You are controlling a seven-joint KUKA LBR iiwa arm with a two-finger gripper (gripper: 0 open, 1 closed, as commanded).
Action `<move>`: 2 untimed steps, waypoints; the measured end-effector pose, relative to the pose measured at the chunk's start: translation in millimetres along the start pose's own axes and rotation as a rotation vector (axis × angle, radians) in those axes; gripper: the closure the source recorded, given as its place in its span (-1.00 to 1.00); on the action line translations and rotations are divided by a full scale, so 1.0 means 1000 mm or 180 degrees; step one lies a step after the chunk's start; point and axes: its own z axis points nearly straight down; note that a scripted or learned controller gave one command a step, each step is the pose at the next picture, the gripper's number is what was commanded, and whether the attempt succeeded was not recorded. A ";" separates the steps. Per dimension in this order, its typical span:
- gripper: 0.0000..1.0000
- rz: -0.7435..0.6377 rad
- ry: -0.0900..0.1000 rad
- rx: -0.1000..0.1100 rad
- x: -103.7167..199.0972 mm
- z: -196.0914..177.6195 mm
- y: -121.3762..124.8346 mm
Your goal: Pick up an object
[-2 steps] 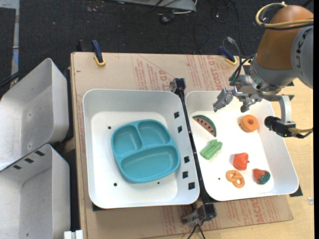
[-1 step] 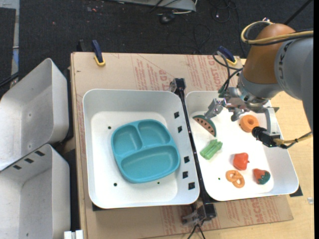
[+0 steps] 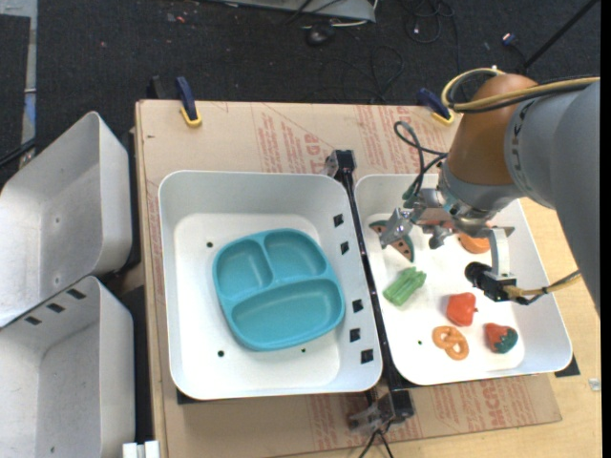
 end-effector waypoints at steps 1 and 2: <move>1.00 0.0004 -0.0004 -0.0021 -0.001 -0.014 0.002; 1.00 0.0004 -0.0005 -0.0032 -0.004 -0.068 -0.007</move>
